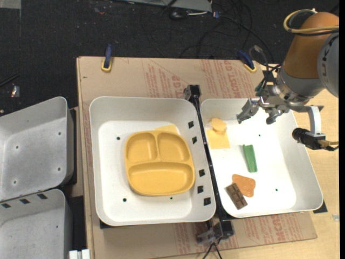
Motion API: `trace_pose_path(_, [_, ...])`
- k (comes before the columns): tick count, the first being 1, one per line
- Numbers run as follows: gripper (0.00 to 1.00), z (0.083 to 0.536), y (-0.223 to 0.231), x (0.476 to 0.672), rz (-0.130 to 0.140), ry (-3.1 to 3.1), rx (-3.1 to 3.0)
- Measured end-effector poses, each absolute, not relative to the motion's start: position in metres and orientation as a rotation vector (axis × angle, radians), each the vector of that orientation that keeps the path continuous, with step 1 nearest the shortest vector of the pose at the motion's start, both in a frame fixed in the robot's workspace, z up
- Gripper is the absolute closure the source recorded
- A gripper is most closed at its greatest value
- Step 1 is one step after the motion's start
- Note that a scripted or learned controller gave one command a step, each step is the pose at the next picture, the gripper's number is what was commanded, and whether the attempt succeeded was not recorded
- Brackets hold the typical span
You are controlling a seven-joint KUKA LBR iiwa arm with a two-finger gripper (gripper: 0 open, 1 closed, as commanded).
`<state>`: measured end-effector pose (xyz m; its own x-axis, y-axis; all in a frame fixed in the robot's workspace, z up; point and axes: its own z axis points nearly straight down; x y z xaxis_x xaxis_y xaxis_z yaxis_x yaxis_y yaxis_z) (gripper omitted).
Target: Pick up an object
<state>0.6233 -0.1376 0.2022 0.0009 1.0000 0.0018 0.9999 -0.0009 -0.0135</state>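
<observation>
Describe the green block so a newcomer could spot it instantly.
Look in the right bin, the one the arm reaches over. Near its middle lies the green block, a slim upright bar. It is the sole green thing there, right of the yellow pieces.

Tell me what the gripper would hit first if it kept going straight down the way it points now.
Probably bare floor of the right bin. The gripper hangs over that bin's upper part, right of the yellow block and above the green stick. Depth is hard to judge from this slanted view.
</observation>
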Motion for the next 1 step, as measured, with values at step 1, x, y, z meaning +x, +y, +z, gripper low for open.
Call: trace_pose_path(1, [0.0,0.2104,-0.1373,0.6264,0.0,-2.223,-2.22])
